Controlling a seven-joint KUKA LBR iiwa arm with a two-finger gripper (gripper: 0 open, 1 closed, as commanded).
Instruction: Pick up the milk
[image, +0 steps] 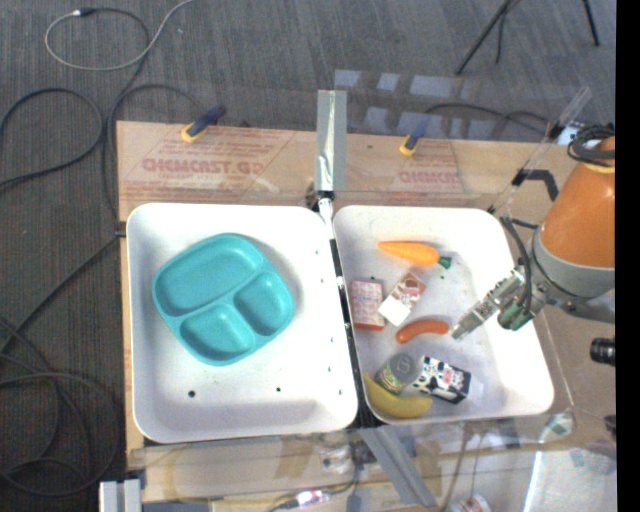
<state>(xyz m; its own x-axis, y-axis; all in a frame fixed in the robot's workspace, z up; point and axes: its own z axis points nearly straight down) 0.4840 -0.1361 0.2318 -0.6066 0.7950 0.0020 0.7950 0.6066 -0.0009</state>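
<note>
1. Tool (468, 326) was hanging over the right side of the right bin (520, 385), pointed down and left toward the food pile. Honestly couldn't tell how it was set from this angle, it was just a slim grey tip. Nothing was visibly in it.

2. Milk carton (443, 378), the small black-and-white cow-patterned one, was lying on its side on the bin floor near the front, just right of the can (401, 368). It sat below the tool tip and apart from it, no contact that I could see.

3. So progress-wise I'd say the pick wasn't done yet. Arm was in the right bin and near the target, but the reach down, the grab and the lift all looked like they were left.

4. Count for the right bin: one carrot (408, 252), one red sausage (422, 330), one banana (398, 403) touching the can, one can, one milk carton, plus two small boxes, a pinkish one (366, 304) by the left wall and a smaller red-and-white one (405, 291) beside it.

5. Left bin (160, 405): one teal divided plate (224, 297), three compartments.

6. Two bins total, side by side on the table (230, 160).
</note>
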